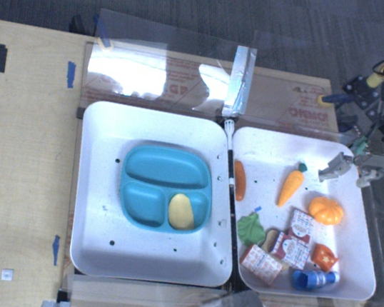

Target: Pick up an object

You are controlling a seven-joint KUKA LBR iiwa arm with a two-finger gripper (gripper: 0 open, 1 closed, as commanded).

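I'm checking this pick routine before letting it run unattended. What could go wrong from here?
The pincer sits at the right bin's upper right rim, so a descent there could hit the wall. The lower items are packed tightly: the cartons, the blue bottle and the red piece touch, so a grab may drag neighbours. The round orange pumpkin could slip out of a two-finger grip.

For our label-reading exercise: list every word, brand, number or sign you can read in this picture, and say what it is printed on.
Nothing here can be read with certainty.
Red print on the cardboard sheet behind the bins: too blurred to read.
Red-and-white carton in the right bin: markings too small to read.
Smaller red-and-white packet: markings too small to read.
Blue bottle: no legible label.
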